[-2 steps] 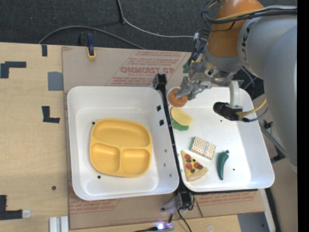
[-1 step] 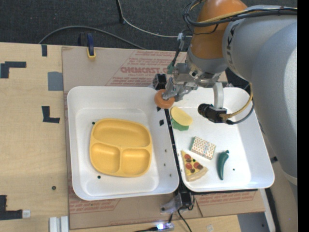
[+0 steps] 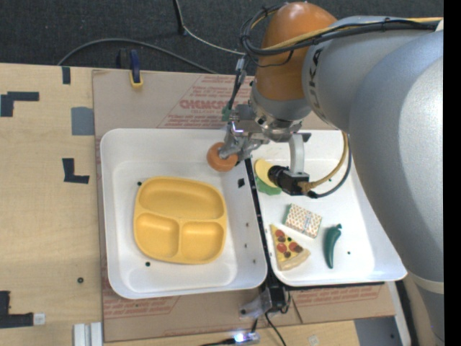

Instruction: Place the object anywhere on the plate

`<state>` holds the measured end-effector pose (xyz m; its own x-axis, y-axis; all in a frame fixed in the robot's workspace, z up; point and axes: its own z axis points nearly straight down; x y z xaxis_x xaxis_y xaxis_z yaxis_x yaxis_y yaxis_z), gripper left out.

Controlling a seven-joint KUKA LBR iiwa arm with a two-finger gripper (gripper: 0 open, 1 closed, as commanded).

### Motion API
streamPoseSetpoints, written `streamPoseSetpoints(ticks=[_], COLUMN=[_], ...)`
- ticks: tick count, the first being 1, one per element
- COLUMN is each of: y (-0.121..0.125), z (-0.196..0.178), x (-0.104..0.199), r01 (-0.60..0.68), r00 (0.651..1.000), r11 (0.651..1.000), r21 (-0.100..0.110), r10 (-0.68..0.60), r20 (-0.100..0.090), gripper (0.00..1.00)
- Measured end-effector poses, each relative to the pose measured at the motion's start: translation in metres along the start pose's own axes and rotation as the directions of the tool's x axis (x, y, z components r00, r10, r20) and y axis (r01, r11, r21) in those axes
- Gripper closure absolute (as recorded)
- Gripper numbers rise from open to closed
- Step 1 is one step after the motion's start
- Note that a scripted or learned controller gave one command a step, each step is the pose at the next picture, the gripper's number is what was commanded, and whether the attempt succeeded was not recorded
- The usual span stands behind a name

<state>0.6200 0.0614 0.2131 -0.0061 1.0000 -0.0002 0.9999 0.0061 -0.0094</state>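
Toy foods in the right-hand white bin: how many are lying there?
4: a yellow-green avocado half at the far end partly under the arm, a patterned cracker square, a pizza slice, a green chilli pepper. The arm may hide more.

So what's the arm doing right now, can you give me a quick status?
Gripper over left bin's far edge, at an orange round object; grip unclear. Yellow plate bare, waiting. Nothing between them.

Matt yellow plastic plate (image 3: 180, 218), smooth white bins (image 3: 115, 193), wooden bench (image 3: 43, 215)

Big grey round arm (image 3: 389, 85). Shiny orange band (image 3: 288, 49) near wrist. Black cables (image 3: 259, 24) loop on top. Small metal gripper (image 3: 234, 144).
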Motion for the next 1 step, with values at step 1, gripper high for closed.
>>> streamPoseSetpoints(ticks=[1], y=[-0.0027], z=[0.0086], x=[0.0557], r01=[0.001], r00=[1.0], r11=[1.0], r21=[-0.001], r10=[-0.001], r20=[0.001], gripper=[1.0])
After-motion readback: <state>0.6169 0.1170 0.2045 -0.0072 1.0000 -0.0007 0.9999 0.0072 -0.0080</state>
